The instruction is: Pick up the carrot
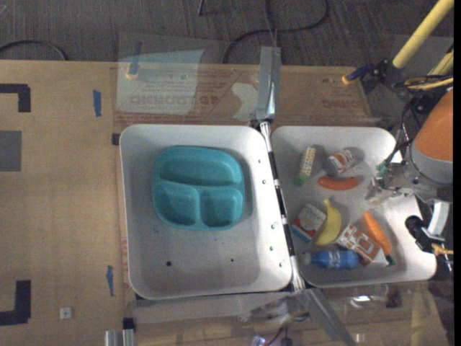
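The carrot (pixel 377 236) is seen as a short orange stick, lying slanted in the right bin (pixel 360 139) beside a small carton (pixel 358 241). The gripper (pixel 389 186) is seen nearby; its state cannot be told.

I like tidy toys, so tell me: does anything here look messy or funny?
Nothing is broken or spilled. The right white bin is jumbled, though: the orange toy carrot lies slanted, leaning on a small orange-and-white carton, and the blue plastic bottle is lying on its side. The teal divided tray sits neatly in the left white bin.
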`<state>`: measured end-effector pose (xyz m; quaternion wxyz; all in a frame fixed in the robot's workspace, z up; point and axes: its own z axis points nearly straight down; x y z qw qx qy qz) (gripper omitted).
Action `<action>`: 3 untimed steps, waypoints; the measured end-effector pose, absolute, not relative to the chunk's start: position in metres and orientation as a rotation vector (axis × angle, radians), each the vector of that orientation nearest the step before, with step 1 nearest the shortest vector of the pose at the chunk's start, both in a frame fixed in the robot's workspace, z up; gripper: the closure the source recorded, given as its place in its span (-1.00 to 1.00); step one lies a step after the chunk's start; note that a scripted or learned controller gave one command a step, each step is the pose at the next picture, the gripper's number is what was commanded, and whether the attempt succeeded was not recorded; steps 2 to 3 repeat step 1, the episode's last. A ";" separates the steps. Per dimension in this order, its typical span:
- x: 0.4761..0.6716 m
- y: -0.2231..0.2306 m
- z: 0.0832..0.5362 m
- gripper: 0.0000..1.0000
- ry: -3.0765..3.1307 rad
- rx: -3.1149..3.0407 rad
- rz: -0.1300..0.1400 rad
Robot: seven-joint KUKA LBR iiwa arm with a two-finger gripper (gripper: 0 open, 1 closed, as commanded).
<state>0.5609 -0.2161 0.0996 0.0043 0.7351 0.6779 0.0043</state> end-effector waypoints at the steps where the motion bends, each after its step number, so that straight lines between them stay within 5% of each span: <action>1: 0.512 -0.188 0.174 1.00 2.019 2.406 0.000; 3: 0.512 -0.188 0.174 1.00 2.019 2.406 0.000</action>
